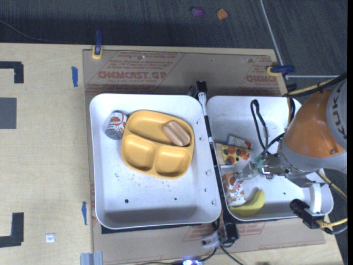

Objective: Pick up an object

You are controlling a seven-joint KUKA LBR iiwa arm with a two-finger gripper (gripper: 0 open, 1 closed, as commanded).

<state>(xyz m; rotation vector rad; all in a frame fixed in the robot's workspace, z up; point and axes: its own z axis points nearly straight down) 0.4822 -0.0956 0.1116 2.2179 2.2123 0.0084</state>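
banana (248, 201): yellow, curved, right bin front | gripper (255, 166): finger state unclear

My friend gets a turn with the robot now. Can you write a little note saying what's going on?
Gripper: low inside the right bin, close to the small packets. I cannot tell if it has grabbed anything.
Right bin: a banana at the near edge and small colourful packets along the left side.
Left bin: a yellow divided tray with a sausage-like piece in it, and a can beside the tray.
Done: the arm has reached into the right bin.
Left: nothing looks lifted yet, so an object must be grabbed and raised.
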